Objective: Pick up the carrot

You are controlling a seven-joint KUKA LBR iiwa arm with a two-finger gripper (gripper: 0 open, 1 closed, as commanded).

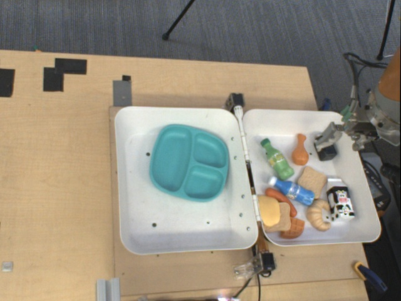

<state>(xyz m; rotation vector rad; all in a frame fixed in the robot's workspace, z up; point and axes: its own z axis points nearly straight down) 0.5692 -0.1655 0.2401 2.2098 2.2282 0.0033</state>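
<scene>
The carrot [301,150] is a small orange piece lying in the upper middle of the right bin [369,234], narrow end pointing to the far side. It lies just right of a green bottle [277,158]. My gripper [348,129] hangs over the bin's upper right part, to the right of the carrot and apart from it. Nothing shows in its grasp.
The right bin also holds a blue bottle [293,191], a bread slice [312,179], a croissant [319,216], a cow-patterned carton [340,203] and a sandwich with a sausage [277,213] at the front. A teal divided plate [189,162] lies in the left bin [135,231].
</scene>
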